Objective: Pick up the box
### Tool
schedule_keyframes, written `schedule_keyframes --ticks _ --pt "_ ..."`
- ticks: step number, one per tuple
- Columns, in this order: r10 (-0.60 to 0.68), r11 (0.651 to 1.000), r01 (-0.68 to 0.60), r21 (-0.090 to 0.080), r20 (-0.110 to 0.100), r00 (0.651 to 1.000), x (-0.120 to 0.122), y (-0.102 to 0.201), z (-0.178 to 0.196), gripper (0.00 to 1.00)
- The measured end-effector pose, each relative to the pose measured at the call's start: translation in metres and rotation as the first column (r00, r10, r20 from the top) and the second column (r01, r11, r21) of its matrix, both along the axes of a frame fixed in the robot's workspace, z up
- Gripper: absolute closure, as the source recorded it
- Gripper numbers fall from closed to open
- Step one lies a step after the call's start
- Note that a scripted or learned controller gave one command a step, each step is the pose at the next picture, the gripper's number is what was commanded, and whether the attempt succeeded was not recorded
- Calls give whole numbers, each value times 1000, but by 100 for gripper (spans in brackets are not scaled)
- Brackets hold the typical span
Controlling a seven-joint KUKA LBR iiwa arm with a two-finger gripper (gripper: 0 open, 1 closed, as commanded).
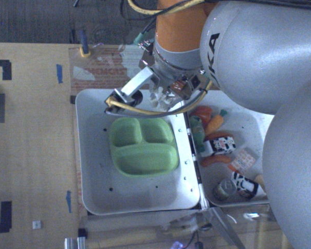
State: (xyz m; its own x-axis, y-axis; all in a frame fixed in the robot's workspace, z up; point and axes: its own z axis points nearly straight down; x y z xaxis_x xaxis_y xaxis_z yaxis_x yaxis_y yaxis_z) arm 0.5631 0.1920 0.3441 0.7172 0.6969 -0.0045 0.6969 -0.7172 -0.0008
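The grey robot arm with the orange band (249, 45) is reaching in from the right side of the camera view and is covering much of the upper part. Its two-finger gripper (160, 96) is hanging over the far edge of the shallow white bin on the view's left (93, 154), close to the wall between the two bins. The picture is blurred at the tool. It is not possible to tell how far it is open, or whether it is having hold of anything.

The small flat box of pale cardboard with orange-red print (243, 159) is lying in the shallow white bin on the view's right (249, 122), well apart from the gripper. It is lying tilted, with one corner pointing to the near side. It is lying just beside a black-and-white spotted object (223, 145) and near a round metal tin (225, 189). An orange carrot-shaped toy (215, 122) is lying farther back in the same bin.

A green plastic tray with three compartments (143, 146) is resting in the bin on the view's left, just below the gripper. A yellow cable (140, 108) is looping under the wrist. Both bins are standing on the light wooden bench (31, 139).
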Motion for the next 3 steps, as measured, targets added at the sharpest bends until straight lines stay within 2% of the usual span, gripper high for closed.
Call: schedule_keyframes --ticks 1,2,3 --pt "-182 983 182 -1 1 983 -37 33 -16 100" --pt "-229 973 229 1 4 973 69 33 68 100" --pt "-477 879 477 -1 2 879 46 32 -43 100"
